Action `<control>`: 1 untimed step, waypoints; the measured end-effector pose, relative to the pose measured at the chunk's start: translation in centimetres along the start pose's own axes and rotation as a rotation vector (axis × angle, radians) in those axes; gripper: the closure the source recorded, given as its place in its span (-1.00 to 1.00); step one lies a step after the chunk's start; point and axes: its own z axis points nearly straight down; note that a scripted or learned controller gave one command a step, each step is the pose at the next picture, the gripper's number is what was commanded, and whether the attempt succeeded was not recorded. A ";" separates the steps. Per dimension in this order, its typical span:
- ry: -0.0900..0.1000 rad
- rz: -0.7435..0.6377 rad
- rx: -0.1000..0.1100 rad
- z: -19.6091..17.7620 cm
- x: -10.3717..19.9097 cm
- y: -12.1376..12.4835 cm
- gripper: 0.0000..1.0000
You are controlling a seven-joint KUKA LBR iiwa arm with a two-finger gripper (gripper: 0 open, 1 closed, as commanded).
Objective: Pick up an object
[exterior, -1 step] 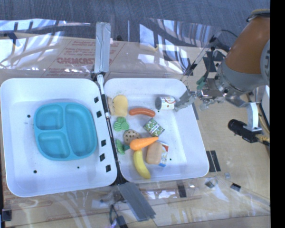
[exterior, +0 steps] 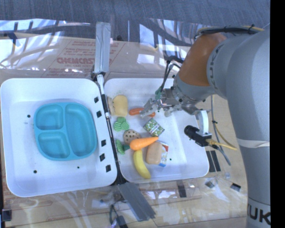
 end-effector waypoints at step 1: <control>-0.004 -0.193 -0.012 5.8 -0.8 -1.3 -1.00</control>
